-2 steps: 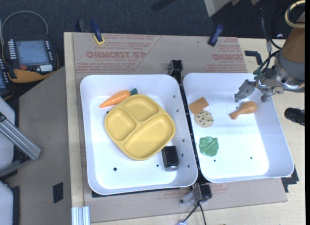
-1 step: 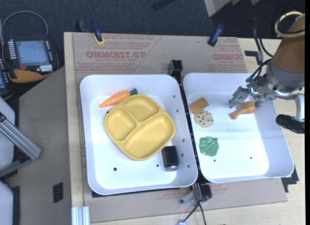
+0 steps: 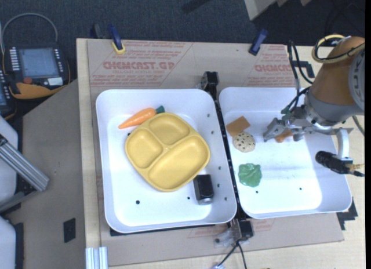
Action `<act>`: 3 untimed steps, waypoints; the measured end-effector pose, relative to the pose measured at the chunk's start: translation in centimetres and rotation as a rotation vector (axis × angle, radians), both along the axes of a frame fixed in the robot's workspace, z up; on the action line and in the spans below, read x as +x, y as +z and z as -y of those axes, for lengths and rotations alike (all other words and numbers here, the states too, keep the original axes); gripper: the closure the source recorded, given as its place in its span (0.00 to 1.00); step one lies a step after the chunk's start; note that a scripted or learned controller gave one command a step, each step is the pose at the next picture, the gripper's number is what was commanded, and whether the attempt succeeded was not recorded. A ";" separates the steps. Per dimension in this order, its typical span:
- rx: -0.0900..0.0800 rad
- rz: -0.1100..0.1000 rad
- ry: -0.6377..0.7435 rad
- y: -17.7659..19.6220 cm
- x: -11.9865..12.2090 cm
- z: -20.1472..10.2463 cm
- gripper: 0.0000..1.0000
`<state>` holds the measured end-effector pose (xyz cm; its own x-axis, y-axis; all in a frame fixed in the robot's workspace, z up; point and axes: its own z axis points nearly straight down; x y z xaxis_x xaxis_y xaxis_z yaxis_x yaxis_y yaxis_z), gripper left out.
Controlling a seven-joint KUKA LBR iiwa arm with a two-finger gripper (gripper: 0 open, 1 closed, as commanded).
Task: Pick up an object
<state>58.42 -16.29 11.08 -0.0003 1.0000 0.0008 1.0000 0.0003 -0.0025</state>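
2 white bins sit side by side on the bench, and the right bin (image 3: 324,201) serves as the landmark here. The gripper (image 3: 284,131) hangs low over that bin's upper middle, its arm (image 3: 336,85) coming in across the bin's right rim. A small orange piece (image 3: 282,138) shows at the gripper's tips; whether the jaws are open or shut, or grip that piece, I cannot tell.

Near the right bin's left wall lie 3 things: a brown square (image 3: 237,126) at the top, a speckled cookie (image 3: 244,141) just below and touching it, and a green lump (image 3: 250,174) lower down, apart from the cookie.

Left of the right bin, the left bin (image 3: 110,163) holds a yellow 3-part plate (image 3: 167,151), a carrot (image 3: 137,117) beside the plate's upper left edge, and a black block (image 3: 203,188) at its lower right edge.
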 end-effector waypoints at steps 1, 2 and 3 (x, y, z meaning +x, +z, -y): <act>0.000 0.000 0.000 -2.6 0.0 0.0 0.00; -0.001 0.002 0.000 -1.6 0.0 0.0 1.00; -0.002 0.005 0.000 4.1 -0.7 -0.6 1.00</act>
